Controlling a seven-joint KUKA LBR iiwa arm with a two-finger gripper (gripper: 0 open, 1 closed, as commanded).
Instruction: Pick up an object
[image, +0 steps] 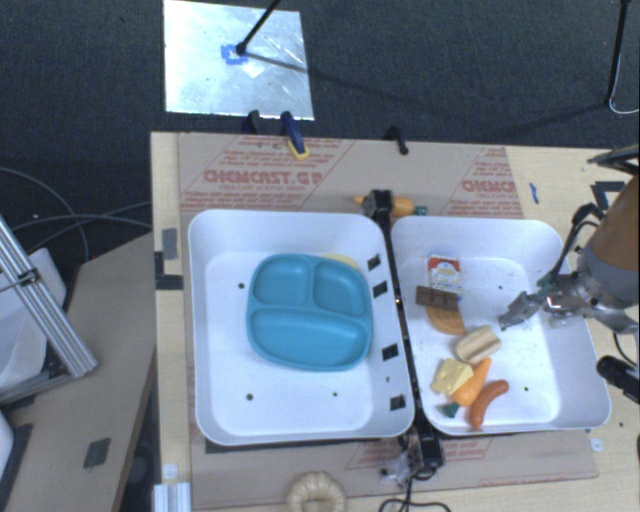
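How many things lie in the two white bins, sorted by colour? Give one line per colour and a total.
Blue: 1, the plate
Red and white: 1, the carton
Brown: 2, the chocolate bar, the cookie
Tan: 1, the bread roll
Yellow: 1, the cheese
Orange: 2, the carrot, the sausage
Total: 8

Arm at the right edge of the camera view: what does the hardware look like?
The arm shows a tan-orange band above a grey wrist section. From it a grey metallic gripper tapers leftward over the right bin. Dark cables loop beside the arm near its upper side. No markings are legible.
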